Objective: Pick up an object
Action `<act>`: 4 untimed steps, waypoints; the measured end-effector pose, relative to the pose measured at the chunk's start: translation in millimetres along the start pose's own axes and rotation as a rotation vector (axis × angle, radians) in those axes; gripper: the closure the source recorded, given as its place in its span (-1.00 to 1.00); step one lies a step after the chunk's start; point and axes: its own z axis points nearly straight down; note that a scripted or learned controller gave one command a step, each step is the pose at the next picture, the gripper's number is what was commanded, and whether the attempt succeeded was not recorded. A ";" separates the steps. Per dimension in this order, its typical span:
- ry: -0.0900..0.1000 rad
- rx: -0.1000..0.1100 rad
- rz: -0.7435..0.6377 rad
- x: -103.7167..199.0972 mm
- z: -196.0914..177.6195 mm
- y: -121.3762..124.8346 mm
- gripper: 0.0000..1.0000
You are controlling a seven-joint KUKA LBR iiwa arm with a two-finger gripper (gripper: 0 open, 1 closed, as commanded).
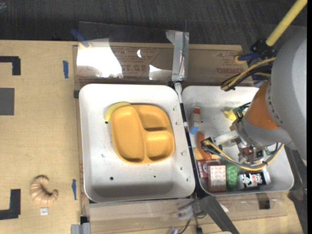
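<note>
The gripper point(246, 154) sits low in the right bin point(285, 179); its spread cannot be determined. Just below it lies a small bottle point(253, 179), probably light, rigid and slippery; grasp across the midsection.

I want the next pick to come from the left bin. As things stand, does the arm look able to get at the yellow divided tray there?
Probably yes. The yellow divided tray lies open in the left bin with nothing over it. The arm is over the right bin and would need to cross the divider first.
</note>
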 end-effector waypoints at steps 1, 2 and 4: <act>-0.004 0.006 -0.059 -3.7 -2.3 5.1 -1.00; -0.003 0.003 0.000 25.2 0.5 2.7 -1.00; -0.002 0.005 -0.014 76.3 -10.5 7.6 1.00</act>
